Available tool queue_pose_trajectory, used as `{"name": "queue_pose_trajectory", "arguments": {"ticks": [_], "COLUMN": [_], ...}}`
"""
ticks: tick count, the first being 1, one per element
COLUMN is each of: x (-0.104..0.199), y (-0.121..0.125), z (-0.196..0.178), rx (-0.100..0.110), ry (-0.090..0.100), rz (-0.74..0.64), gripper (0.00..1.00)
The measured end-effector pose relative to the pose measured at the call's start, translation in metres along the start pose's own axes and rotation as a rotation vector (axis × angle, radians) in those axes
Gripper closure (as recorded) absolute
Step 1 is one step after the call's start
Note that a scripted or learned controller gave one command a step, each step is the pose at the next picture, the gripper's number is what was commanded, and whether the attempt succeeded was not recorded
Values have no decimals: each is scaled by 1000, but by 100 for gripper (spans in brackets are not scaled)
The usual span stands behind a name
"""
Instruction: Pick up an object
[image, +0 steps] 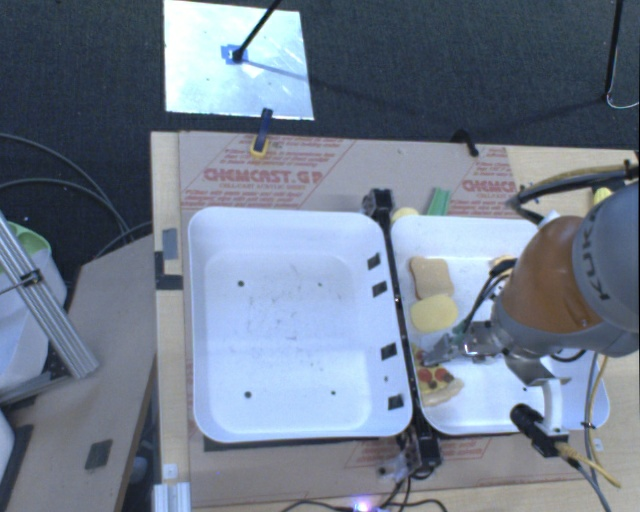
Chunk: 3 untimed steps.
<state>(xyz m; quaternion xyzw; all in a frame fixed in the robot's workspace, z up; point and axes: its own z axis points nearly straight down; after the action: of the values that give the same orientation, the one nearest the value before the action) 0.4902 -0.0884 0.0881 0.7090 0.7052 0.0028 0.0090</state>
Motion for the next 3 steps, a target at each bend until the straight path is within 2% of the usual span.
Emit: {"name": "queue_pose_trajectory", "arguments": {"ticks": [1,2,3], "x": [-9,4,103], "y": [74,22,146], "z": [-2,-9,-102], "rx": [6,19,-4], "ry": [6,10,9], "rz": [-11,-6,-19], "gripper": [0,0,0]}}
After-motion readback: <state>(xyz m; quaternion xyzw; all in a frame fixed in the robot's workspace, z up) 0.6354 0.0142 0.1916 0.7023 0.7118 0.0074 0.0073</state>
